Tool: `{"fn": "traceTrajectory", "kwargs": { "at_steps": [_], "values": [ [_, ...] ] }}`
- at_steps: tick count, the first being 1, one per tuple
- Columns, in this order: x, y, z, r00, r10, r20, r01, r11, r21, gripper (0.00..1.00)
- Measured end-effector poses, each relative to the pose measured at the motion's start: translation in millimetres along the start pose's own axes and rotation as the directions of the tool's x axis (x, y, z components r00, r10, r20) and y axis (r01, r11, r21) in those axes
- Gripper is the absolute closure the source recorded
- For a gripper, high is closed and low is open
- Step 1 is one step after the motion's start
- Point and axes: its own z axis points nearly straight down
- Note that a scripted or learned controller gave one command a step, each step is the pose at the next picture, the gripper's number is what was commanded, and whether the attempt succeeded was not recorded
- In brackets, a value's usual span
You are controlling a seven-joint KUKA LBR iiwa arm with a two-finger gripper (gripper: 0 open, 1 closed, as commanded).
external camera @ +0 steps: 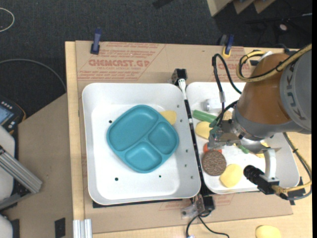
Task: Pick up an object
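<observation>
near the front edge of the right bin [292, 175], a pale yellow piece [231, 175] and, touching it on the left, a round brown speckled disc [214, 162]. just above the disc, gripper [216, 142] low in the bin, whether spread or pressed together impossible to tell. beside it, a yellow lump [203, 129], then a green piece [203, 116] farther back. in the left bin [94, 148], a teal divided plate [142, 138] lying flat, a yellow object [169, 116] tucked at its far right edge. at the back, brown board [119, 61] with two blue clamps [95, 41].
</observation>
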Motion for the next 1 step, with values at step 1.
{"fn": "traceTrajectory", "kwargs": {
  "at_steps": [1],
  "values": [
    [100.7,17.6,-101.5,1.000,-0.014,-0.006,0.014,1.000,-0.011,1.00]
  ]
}}
